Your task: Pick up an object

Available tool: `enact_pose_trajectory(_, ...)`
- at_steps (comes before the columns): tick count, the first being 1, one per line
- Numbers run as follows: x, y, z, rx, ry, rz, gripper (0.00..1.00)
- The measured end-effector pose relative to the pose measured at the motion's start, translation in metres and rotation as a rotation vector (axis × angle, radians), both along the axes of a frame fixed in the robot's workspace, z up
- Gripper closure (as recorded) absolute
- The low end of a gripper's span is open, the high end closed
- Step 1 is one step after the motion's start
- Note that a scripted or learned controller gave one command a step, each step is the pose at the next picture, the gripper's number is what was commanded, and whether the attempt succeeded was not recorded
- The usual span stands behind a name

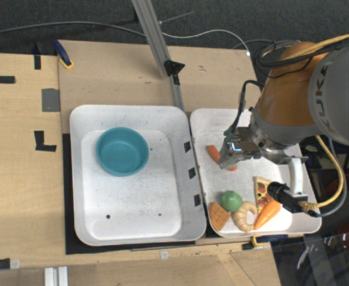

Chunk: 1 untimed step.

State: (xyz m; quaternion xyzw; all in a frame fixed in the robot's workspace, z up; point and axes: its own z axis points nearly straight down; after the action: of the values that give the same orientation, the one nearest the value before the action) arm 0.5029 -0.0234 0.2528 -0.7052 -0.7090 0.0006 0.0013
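Plainly, the nearest candidate is the small orange carrot-like plastic piece [213,153] lying flat on the floor of the right-hand shallow white bin [205,119], near that bin's left wall. It looks like toy food: light, stiff, smooth-skinned and tapered, so it would likely roll or squirt out of a careless pinch. The best hold seems to be across its thicker middle, with the fingers set square to its long axis.

The pincer [230,161] hangs low over the same bin, just beside the piece on its right. Whether it is open or closed cannot be told from this slanted view, and nothing can be seen held in it. The grey arm with its orange band [287,94] reaches in from the right, wrist bent steeply downward.

Further toward the bin's near edge lie a green ball-shaped toy [231,199], a tan waffle-patterned piece [219,216], a pale knobbly piece [244,217], a larger orange carrot [267,213] and a pizza-slice toy [261,189]. The left-hand white bin [85,219] holds a teal round bowl [123,151].
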Motion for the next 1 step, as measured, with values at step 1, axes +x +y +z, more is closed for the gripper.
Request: enact_pose_trajectory(1,-0.0011,0.0486,-0.0152,0.0,0.002,0.001,1.0)
